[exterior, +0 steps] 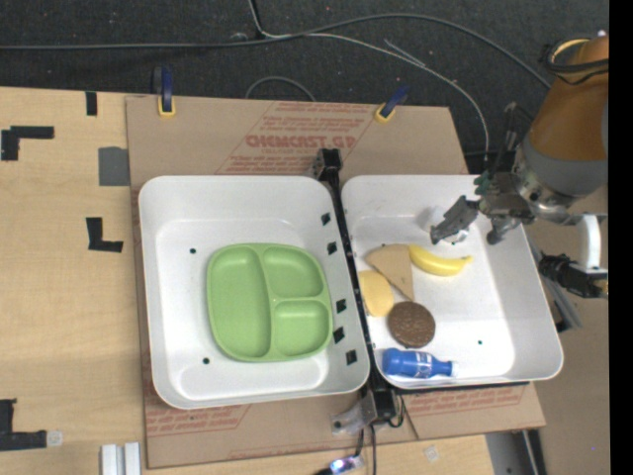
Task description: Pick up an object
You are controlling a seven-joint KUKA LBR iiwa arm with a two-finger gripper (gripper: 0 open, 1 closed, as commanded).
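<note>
Yellow banana (pixel 440 261) lies in the right bin (pixel 514 315), just below and slightly left of the end effector (pixel 477 222), long axis roughly left-right. End effector hangs above it with fingers spread, holding nothing. Probably a short descent needed.

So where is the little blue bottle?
The blue bottle lies on its side at the near edge of the right bin, just below the brown cookie.
</note>
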